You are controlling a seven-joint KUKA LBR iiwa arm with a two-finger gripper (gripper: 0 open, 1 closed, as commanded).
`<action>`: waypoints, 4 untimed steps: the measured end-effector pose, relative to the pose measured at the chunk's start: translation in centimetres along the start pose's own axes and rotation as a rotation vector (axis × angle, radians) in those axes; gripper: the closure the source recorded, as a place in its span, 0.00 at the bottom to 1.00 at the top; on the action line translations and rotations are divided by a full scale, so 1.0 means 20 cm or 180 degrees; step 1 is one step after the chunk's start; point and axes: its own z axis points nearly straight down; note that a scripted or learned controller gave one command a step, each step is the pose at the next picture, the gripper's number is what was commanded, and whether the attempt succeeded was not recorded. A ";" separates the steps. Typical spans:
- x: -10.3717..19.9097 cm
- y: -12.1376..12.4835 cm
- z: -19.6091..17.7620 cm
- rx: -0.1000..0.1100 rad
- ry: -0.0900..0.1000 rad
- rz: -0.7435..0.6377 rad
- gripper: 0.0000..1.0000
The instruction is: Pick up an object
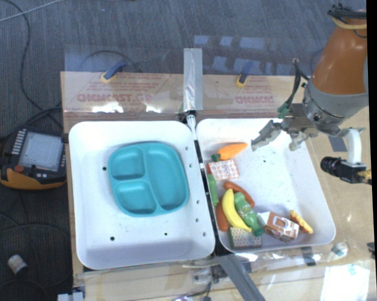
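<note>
Even, fairly bright light falls from overhead, and shadows stay soft and short. Left of the gripper (279, 135), the left bin (93, 243) shows mild glare along its white rim, and the teal plate (146, 178) carries a faint sheen. Behind the gripper, the plastic sheet (143, 96) over the cardboard reflects pale patches. The small objects below the gripper look slightly soft, with fine detail unreadable. The gripper itself is a little blurred.
</note>
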 end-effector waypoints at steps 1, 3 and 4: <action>0.04 -0.24 0.60 0.0002 0.0004 -0.0508 0.00; 0.04 -0.37 0.90 -0.0058 -0.0006 -0.0639 1.00; 0.19 -0.01 0.19 -0.0003 -0.0007 -0.0824 1.00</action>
